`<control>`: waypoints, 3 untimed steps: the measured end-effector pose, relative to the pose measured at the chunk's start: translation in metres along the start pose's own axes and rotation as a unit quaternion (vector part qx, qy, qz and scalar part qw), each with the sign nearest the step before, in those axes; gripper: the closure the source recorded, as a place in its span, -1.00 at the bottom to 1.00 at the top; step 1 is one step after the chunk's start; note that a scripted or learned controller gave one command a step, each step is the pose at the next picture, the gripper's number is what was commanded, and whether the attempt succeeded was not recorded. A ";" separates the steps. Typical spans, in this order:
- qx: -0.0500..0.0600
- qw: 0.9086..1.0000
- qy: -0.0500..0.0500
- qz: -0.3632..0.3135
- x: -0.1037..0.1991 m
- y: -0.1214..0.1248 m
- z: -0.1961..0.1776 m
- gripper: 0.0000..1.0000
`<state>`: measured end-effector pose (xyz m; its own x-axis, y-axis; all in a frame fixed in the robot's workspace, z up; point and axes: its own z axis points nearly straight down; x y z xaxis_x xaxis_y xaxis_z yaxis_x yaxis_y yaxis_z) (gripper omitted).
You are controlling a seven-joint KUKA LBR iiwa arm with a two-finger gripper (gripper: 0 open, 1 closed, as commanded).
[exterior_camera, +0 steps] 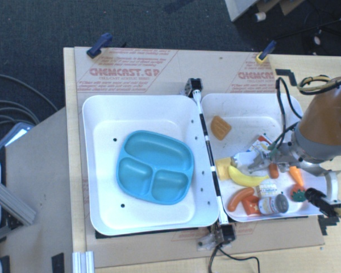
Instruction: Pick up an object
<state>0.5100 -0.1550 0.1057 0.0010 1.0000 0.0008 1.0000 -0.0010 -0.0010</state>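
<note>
My gripper is low in the right bin, among a cluster of small items. Just under it lie a yellow banana and a small red piece. A yellow block touches the banana's left end. Orange-red sausages and a small clear jar with a grey lid lie at the bin's front. An orange carrot with a green piece lies to the gripper's right. A tan bread piece sits alone at the bin's back left. The wrist hides what is directly beneath the gripper.
The left bin holds a blue divided plate. A black divider rail runs between the bins. The grey arm with its orange band and black cables overhang the right bin's right side.
</note>
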 end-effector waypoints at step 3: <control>0.000 1.000 0.000 -0.001 0.092 0.013 -0.079 1.00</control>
